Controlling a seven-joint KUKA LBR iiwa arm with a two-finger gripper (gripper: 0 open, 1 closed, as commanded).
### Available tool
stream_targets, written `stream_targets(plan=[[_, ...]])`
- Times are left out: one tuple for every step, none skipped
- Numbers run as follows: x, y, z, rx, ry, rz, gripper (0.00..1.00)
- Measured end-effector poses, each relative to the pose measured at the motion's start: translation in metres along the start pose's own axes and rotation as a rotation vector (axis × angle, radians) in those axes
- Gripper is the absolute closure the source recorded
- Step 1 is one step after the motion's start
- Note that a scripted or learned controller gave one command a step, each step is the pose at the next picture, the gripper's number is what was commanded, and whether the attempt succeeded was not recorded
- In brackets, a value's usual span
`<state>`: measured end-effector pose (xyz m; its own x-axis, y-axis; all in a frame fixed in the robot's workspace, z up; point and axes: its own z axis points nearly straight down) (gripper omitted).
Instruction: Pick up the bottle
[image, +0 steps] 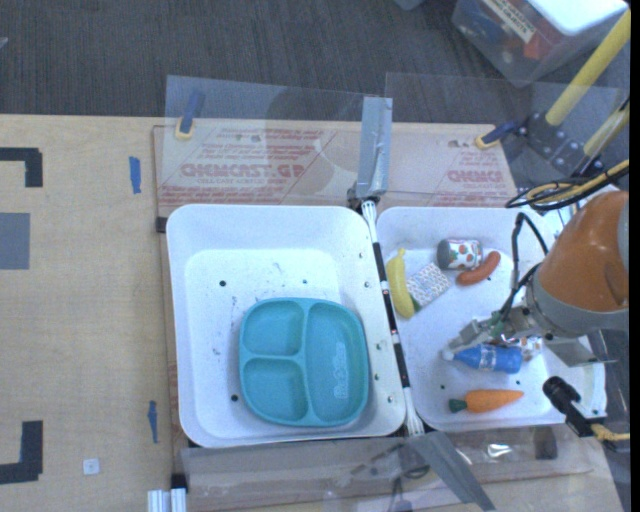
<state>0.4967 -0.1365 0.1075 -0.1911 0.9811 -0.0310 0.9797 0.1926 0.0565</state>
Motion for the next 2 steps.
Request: stream_targets(plan=[[-0.0036,-0.0011,0.0002,0.002,0.005,-0.051,0.00],[-0.0025,-0.0018,0.0000,0.003,0.001,-0.081,0.00]])
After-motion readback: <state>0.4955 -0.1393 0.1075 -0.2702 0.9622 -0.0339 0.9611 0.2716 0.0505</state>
